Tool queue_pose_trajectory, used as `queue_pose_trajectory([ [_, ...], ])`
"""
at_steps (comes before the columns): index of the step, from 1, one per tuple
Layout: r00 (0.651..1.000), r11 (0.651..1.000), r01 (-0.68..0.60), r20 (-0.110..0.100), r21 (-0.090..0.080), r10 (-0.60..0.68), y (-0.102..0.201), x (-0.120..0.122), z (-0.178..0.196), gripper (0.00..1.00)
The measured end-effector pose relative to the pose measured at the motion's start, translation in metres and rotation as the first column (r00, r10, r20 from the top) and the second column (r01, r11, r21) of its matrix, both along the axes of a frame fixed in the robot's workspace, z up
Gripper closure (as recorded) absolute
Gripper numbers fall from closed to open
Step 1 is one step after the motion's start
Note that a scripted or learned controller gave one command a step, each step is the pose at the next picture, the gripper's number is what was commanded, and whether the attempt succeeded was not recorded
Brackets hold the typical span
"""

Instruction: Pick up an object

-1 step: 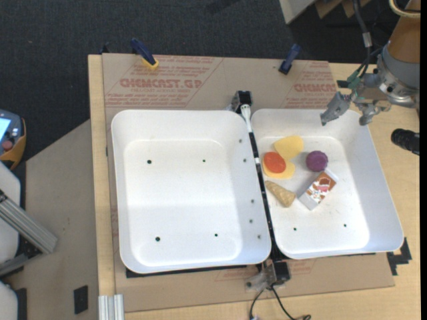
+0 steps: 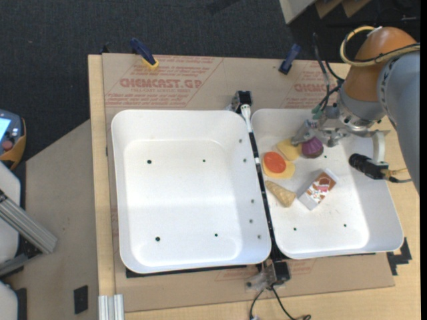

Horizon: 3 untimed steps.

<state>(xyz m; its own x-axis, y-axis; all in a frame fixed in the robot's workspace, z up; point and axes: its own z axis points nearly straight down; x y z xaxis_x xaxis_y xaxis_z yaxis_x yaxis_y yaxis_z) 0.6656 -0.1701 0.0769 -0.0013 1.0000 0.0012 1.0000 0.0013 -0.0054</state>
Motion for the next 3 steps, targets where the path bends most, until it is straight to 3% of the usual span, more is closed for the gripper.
queue_pose_trajectory([
  [1, 1.0, 1.0, -0.001, 0.01, -0.004, 0.001, 0.0, 0.002, 0.02, 1.0],
  [2, 1.0, 1.0, -0.004, 0.004, -0.001, 0.004, 0.078, -0.03, 0.009, 1.0],
  [3, 1.0, 1.0, 0.005, 0.011, -0.005, -0.005, 0.01, 0.002, 0.009, 1.0],
])
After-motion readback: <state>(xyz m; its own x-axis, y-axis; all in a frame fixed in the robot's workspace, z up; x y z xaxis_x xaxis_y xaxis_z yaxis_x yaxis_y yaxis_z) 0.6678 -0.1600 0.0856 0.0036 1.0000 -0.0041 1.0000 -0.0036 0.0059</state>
